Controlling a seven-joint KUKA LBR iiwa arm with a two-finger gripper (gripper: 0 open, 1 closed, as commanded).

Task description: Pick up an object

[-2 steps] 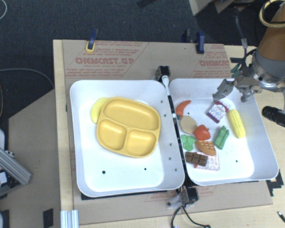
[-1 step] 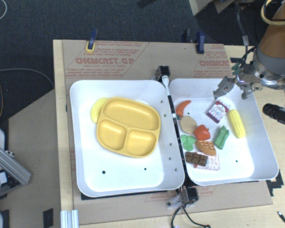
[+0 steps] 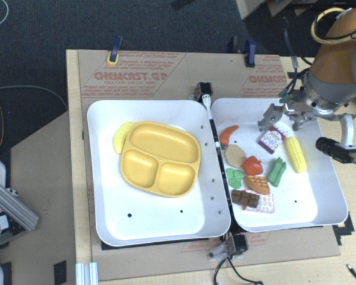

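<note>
The right bin (image 3: 320,209) holds several toy foods: a corn cob (image 3: 295,153), a purple packet (image 3: 270,140), a green piece (image 3: 277,172), a red pepper (image 3: 253,165), a tan round piece (image 3: 235,155), an orange-red piece (image 3: 228,135), a leafy green (image 3: 235,176), a chocolate bar (image 3: 245,198) and a bread-like piece (image 3: 258,184). My gripper (image 3: 283,117) hovers over the far part of this bin, just above the purple packet and beside the corn. Its fingers are spread apart with nothing between them.
The left bin (image 3: 107,212) carries a yellow divided plate (image 3: 160,158) with a yellow piece (image 3: 121,136) tucked at its left rim. The arm's orange band (image 3: 338,46) and grey wrist rise at the right. Clamps sit at the cardboard's far edge.
</note>
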